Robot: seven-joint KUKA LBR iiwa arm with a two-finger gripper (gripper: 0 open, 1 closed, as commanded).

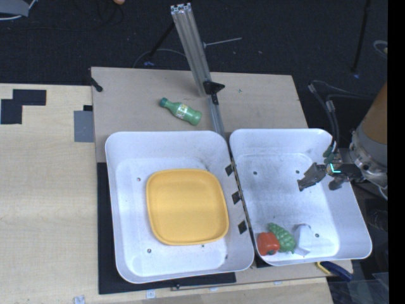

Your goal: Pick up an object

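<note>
On the bench behind the bins, a small green bottle (181, 111) is lying on its side on the bare board, well apart from everything else, with its cap pointing left. Just right of it a slanted aluminium rail (194, 43) is rising from the board toward the top of the view.

The left bin (123, 170) is holding a square yellow plate (186, 206), which is sitting flat and filling most of the bin's floor.

The right bin (278, 147) is carrying a small cluster at its near edge: a red pepper-like toy (267, 243) is lying in the near left corner, a bumpy green toy (282, 236) is touching it on the right, and a pale whitish object (303, 239) is resting just beside the green one. Its exact kind is too faint to tell.

Farther right, the gripper (323, 175) is hanging over the far right part of the right bin, well apart from the cluster. Two dark fingers (309, 178) are sticking out leftward, and I cannot tell whether they are apart or together. Nothing is showing between them.
</note>
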